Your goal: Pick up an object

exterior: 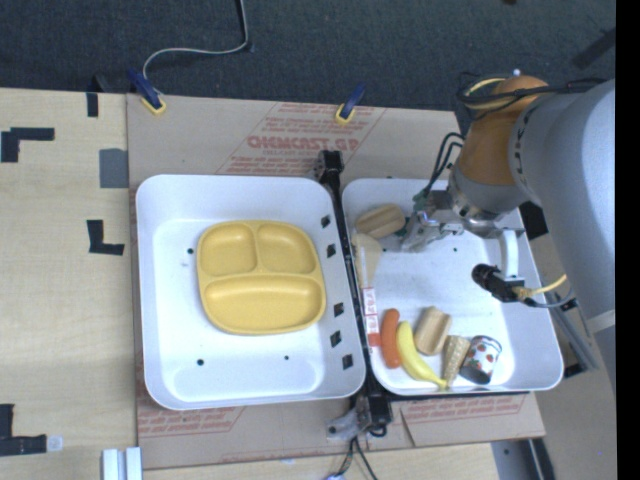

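Bench cardboard (200,148): red print reads "CHEMCAST", rest illegible.
Arm (560,168): grey, orange band, reaching into the right bin.
Left bin (160,268): holds a yellow divided plate (262,275).
Right bin (520,328): holds the pickable items.
Gripper (422,230): low at the bin's far side, just beside a tan bread roll (380,220) (nothing seen between the fingers; apart or together, cannot tell).
Banana (415,356), bun (431,330), carrot (389,338), cone (454,358), small can (483,359): clustered at the near edge.
Step, judged: approach. Next: settle over the roll, close.
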`<state>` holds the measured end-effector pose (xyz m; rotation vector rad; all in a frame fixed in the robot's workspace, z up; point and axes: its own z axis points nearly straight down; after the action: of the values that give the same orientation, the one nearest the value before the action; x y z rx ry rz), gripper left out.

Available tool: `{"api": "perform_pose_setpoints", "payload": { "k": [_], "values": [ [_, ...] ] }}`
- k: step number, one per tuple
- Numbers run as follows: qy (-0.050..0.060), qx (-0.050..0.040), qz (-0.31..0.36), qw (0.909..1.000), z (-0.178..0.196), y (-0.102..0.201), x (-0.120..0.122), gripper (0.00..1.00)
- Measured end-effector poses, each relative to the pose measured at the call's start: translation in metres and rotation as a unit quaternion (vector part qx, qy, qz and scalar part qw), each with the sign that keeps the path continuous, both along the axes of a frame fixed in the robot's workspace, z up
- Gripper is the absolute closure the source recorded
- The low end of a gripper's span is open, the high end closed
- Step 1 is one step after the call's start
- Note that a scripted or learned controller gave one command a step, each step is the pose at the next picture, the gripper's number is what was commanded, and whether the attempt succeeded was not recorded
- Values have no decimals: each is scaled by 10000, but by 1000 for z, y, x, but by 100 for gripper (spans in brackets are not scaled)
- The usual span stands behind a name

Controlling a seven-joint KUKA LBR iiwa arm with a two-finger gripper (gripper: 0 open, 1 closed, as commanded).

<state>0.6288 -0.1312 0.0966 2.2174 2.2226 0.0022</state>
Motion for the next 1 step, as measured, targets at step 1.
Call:
{"api": "perform_pose_setpoints", "payload": {
  "k": [1],
  "values": [
    [2, 0, 1, 10000, 0, 0, 0, 0]
  ]
}}
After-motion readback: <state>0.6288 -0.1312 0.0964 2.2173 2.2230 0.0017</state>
